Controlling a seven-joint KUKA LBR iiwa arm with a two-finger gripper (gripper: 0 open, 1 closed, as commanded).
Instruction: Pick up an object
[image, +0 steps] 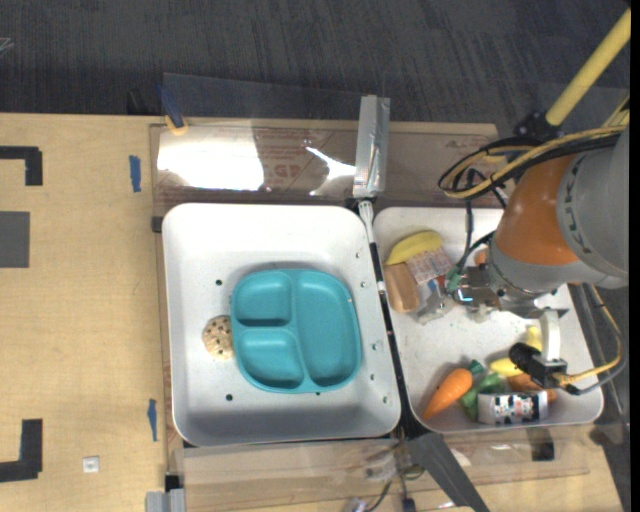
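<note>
A light wooden bench (80, 330) backs onto dark carpet (300, 40) and bears 2 white bins. The left bin (190, 250) holds a teal divided plate (297, 330) with a cookie (218, 336) touching its left edge. In the right bin (440, 345), the carrot (446, 392) lies at a slant, tip toward the lower left, leafy end upper right. The gripper (470, 295) hovers above it, near a banana (415, 244); whether it is spread cannot be told.

the left white bin (190, 330) holds a teal divided plate (296, 328) at its middle — a speckled cookie (218, 336) lies just beside the plate's left edge. blue tape strips (134, 173) mark the wooden bench (70, 300) on the left — black marks sit near its left edge.
</note>
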